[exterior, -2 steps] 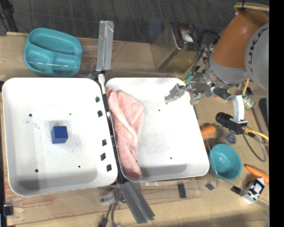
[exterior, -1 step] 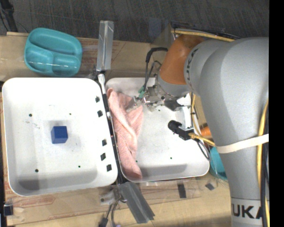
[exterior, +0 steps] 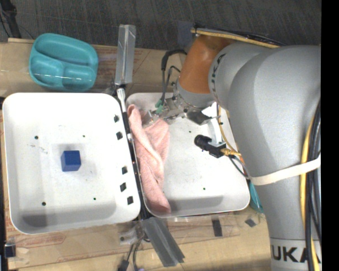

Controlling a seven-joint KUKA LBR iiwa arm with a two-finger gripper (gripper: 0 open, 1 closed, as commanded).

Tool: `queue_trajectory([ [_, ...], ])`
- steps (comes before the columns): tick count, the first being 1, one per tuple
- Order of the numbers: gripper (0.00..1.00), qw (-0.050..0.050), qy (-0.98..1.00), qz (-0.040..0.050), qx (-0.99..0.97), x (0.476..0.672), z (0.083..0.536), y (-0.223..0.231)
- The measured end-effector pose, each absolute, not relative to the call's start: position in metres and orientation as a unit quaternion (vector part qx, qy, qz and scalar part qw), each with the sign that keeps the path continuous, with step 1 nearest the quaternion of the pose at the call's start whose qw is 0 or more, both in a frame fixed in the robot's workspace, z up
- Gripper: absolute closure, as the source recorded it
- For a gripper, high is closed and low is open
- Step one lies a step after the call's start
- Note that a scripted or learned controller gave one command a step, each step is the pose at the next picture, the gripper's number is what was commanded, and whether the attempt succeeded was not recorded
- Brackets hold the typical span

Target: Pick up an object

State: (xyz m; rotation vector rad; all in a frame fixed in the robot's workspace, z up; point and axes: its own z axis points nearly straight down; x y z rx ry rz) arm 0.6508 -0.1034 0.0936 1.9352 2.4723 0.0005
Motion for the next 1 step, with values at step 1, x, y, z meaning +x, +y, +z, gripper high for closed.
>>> queue_trajectory([
  [1, 0.00, -0.001, 0.797, -0.0008, 0.604, 0.6100, 0.0923, -0.1089],
])
